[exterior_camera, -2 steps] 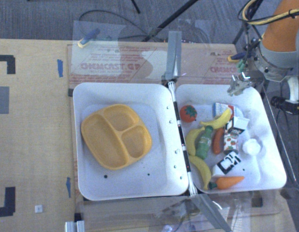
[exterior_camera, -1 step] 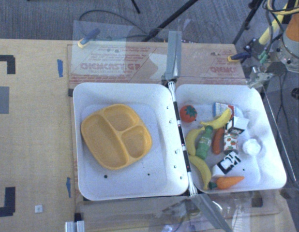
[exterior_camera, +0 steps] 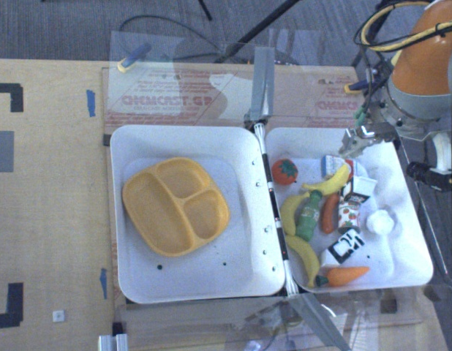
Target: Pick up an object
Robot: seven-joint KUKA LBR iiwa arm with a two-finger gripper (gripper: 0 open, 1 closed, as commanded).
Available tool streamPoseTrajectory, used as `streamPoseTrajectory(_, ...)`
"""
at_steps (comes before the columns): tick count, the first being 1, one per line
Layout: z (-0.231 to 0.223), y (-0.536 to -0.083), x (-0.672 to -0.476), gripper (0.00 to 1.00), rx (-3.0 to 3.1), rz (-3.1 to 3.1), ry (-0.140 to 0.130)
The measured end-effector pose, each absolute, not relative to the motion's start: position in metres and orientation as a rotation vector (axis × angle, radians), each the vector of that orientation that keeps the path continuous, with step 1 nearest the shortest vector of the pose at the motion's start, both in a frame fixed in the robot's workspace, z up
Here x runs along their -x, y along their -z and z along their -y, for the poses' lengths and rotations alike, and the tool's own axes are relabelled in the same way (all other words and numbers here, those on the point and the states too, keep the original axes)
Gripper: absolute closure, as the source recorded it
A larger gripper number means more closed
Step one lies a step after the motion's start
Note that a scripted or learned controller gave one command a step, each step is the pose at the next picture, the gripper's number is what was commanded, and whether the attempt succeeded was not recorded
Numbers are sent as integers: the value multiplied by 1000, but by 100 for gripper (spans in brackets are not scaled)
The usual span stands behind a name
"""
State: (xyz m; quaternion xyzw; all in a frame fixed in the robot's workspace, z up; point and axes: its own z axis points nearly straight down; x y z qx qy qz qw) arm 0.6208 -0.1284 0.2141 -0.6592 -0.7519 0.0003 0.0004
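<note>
The grey arm reaches in from three o'clock. Its gripper points toward eight o'clock.

Bench: pale wood top, seen from above at a slant; bare to the left of the bins.
Marks on bench: black angular tape pieces along the left edge; short blue tape strips; a grey square patch at far left.
Left bin: shallow, white, resting directly on the bench; touching the right bin along a hinged middle seam.
Right bin: shallow, white, resting on the bench at the right end.
Clear sheet: transparent panel with reddish lettering, lying behind both bins.
Grey bar: upright strip at the seam, behind the bins.
</note>
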Motion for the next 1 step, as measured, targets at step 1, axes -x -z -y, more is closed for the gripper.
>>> streamPoseTrajectory(1, 129, -214, -621, 0, 2072, 2361, -1)
